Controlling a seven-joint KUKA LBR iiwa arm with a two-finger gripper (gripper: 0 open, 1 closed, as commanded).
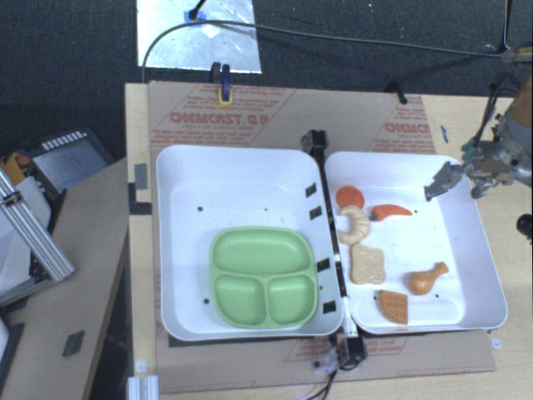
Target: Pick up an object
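Two shallow white bins sit side by side. I note the left bin (179, 223) holds a pale green three-compartment plastic tray (263, 275). Right bin (479, 261) holds a red round tomato (351, 197), orange-red chili pepper (391, 212), cream shrimp (356, 224), tan bread slice (367, 265), brown drumstick (427, 278) and an orange wedge (393, 307). Gripper (460, 182) hovers over that bin's far right rim, above and apart from the toys; I cannot tell its opening.

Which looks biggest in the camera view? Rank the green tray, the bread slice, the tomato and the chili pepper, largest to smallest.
1. Green tray, by far the largest.
2. Bread slice.
3. Tomato and chili pepper: too close to rank; the tomato is rounder, the pepper longer and thinner.
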